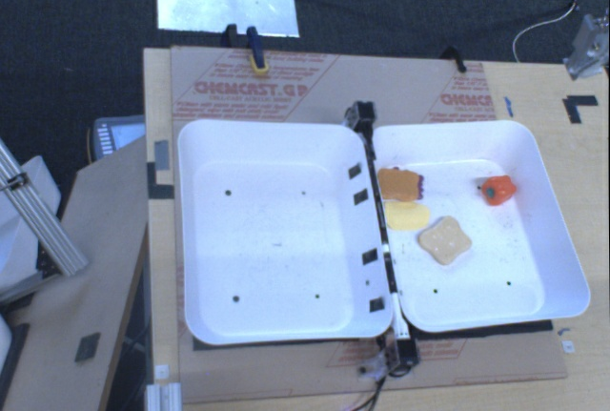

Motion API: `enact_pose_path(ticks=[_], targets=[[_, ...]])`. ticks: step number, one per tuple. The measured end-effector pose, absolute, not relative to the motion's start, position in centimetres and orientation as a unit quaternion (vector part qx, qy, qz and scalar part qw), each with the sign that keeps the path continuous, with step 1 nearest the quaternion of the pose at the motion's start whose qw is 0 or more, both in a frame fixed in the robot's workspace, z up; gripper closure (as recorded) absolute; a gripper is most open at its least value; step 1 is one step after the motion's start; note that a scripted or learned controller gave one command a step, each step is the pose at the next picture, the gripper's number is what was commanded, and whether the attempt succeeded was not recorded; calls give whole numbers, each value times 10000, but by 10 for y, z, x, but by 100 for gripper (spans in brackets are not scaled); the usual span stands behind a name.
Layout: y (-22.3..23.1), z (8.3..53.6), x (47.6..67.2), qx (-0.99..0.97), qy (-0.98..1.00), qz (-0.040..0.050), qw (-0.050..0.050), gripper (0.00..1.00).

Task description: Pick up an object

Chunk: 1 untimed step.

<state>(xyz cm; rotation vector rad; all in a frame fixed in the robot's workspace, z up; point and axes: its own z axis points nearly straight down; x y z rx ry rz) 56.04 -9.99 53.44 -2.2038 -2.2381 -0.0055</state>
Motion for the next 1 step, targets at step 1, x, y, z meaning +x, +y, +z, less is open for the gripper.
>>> enact_pose_path(ticks=[1], targets=[[-35,535,598,-7029,-7113,-20,-12,100]])
